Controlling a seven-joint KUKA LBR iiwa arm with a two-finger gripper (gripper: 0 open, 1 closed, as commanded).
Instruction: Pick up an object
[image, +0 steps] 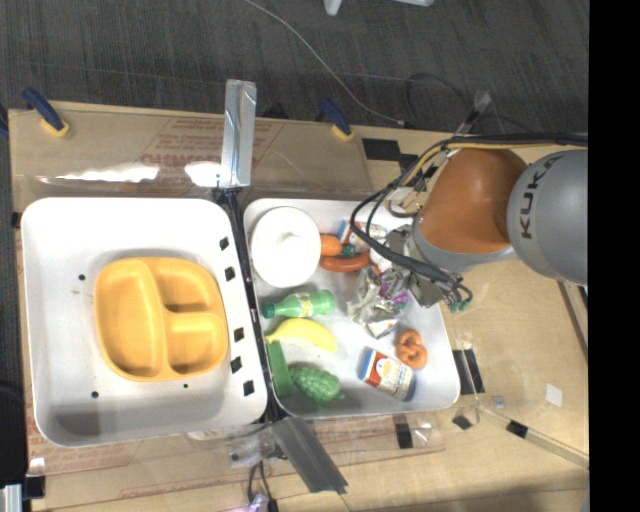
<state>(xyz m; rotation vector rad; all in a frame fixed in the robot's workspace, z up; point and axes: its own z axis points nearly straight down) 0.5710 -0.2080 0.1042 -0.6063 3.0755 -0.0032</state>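
Observation:
My gripper (377, 297) hangs low in the right bin (446, 372), near its middle right, below the orange wrist band. Around it lie a white round bowl (285, 245), an orange carrot-like toy (341, 256), a green bottle (300, 303), a yellow banana (305, 335), a knobbly green toy (314, 384), a small red-and-white can (388, 373) and a brown pretzel-shaped piece (411, 348). The gripper stands just right of the green bottle's cap and above the can. The wrist and its cables hide the bin's upper right part.
The left bin (50, 240) holds a yellow divided tray (160, 315). A dark divider (240, 300) runs between the two bins. Cardboard bench surface (520, 380) lies to the right, and a metal bracket (238, 135) stands behind the bins.

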